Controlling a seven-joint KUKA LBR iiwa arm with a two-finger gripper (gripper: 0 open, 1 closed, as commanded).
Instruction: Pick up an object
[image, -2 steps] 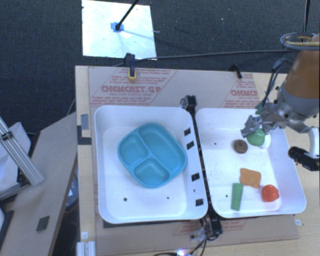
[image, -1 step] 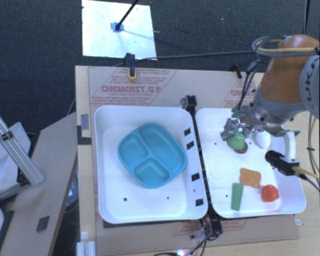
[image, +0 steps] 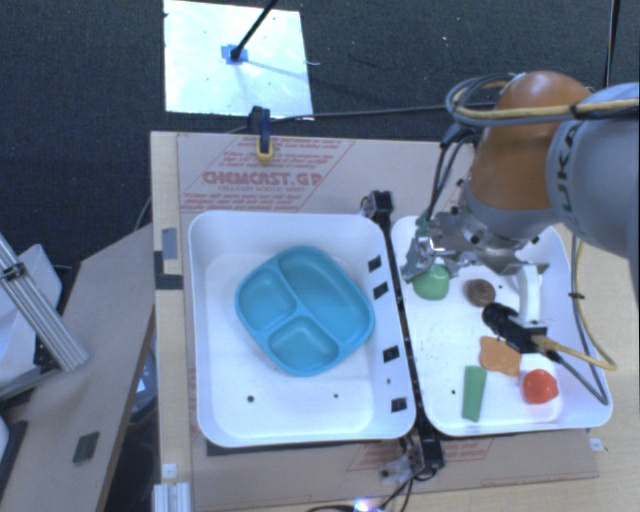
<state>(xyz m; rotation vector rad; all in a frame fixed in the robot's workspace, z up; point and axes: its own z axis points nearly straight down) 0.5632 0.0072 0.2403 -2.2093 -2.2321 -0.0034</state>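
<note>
Tool: the gripper (image: 422, 258) sits in the upper left part of the right bin (image: 443, 350), below the grey and orange arm (image: 530, 140) that fills the upper right of the frame. How far the tool is open cannot be told; its metal end is seen from above and partly merges with the wrist. Nothing is seen pinched in it. Its lower edge appears to meet the top of the green round piece (image: 432, 284), though contact cannot be confirmed.

Count: two white bins, side by side. The left bin (image: 215, 400) holds one blue plate (image: 303, 310) with three compartments, lying flat and turned at an angle near the bin's middle. The right bin holds five loose items: the green round piece, one brown round piece (image: 481, 292) just right of it, one orange flat piece (image: 499, 357) lower down, one red rounded piece (image: 540, 386) near the lower right corner, and one green long block (image: 473, 392) near the lower edge.

Task item: the green round piece is small, pale green, smooth and dome-like, resting on the bin floor at the upper left of the right bin, close to the divider between the bins
</note>
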